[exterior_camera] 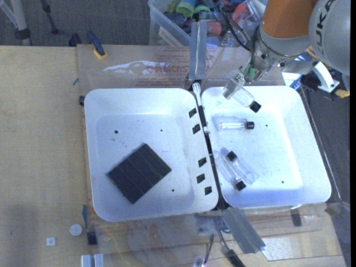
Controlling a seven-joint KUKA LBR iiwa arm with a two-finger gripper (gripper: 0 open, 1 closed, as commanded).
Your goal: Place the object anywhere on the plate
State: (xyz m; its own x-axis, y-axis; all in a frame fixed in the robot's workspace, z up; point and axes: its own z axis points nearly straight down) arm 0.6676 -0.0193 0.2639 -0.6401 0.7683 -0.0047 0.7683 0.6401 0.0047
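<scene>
The arm (311,13) is made of rounded pale grey shells with a smooth, slightly glossy finish. A broad orange band (286,4) wraps the segment above the wrist, and the grey casing beside it carries dark block letters, partly cut off at the picture's edge. Below the band the body narrows through a grey collar to a slimmer wrist. Thin dark cables run alongside that wrist. The tool (245,82) at the end is small, pale and greenish-white.
</scene>
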